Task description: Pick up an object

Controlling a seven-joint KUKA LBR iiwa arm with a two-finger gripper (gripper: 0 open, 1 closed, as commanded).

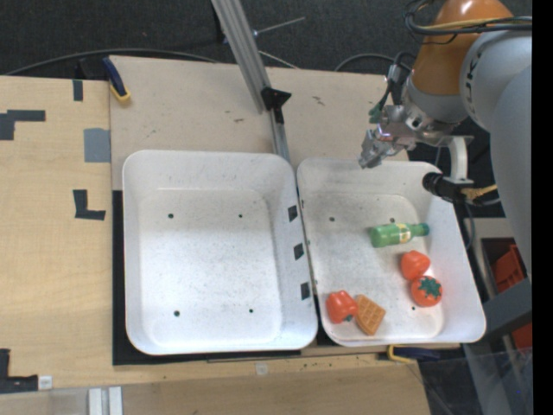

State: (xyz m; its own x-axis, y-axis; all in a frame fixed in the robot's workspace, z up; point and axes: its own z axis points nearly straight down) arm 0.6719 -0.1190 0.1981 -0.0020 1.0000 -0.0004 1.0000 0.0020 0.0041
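Observation:
The right bin [346, 188] holds a green bottle [397, 233] lying on its side near the middle right. Below it sit a red tomato-like piece [414, 264] and a second red one with a green top [425, 291]. A red pepper [340, 305] and a tan waffle piece [370, 315] lie at the front. My gripper [372, 156] hangs above the bin's far rim, well clear of every object, with nothing seen between its fingers.
The left bin [207, 249] stands beside the right one, sharing a raised middle rim. A slanted metal bar [246, 50] crosses the back of the bench. Grey tape marks lie on the bench at the left.

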